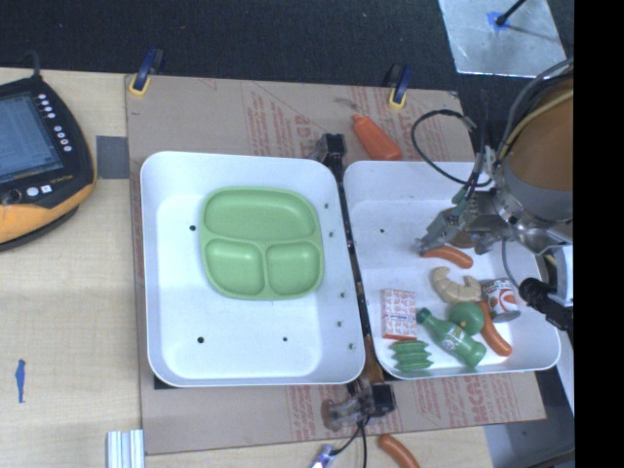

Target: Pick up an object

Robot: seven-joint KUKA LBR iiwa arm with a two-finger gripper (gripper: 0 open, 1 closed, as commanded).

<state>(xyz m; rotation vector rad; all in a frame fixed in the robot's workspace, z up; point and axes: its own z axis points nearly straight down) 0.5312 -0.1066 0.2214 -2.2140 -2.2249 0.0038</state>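
The right bin (390, 198) holds several small items: an orange sausage (449, 255), a beige curved piece (452, 283), a small can (503, 300), a green bottle (450, 337), an orange carrot (497, 339), a red-and-white packet (398, 313) and a ridged green item (411, 356). My gripper (435, 238) reaches in from the right and hangs low over the bin's middle. It is just above and to the left of the orange sausage. I see nothing lifted off the bin floor.
The left bin (166, 261) carries a green divided plate (261, 240). An orange toy (375, 137) lies on the cardboard behind the bins, another (401, 449) in front. A control pendant (34, 159) rests at far left. A black cable (439, 135) loops above the right bin.
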